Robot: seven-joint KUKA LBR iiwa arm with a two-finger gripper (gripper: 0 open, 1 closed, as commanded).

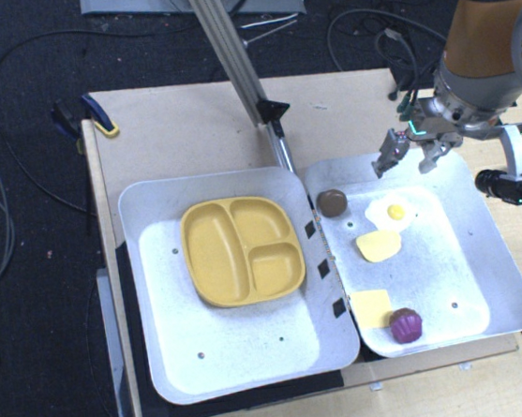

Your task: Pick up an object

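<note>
The gripper (409, 155) hangs spread wide, holding nothing, over the far edge of the right bin (457, 264). Below it lie a fried egg (395, 212), brown ball (332, 203), cheese slices (379, 245) and purple fruit (406, 325). The left bin (159, 300) holds a yellow divided plate (242, 249).

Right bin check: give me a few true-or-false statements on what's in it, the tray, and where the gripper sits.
1. The yellow divided tray lies in the left bin. True.
2. The purple object lies at the right bin's far edge. False: it is near the front edge, beside the yellow square piece.
3. The gripper holds the brown round object. False: the gripper hangs open above the bin's far edge, nothing between its fingers.
4. The fried egg lies in the right bin. True.
</note>
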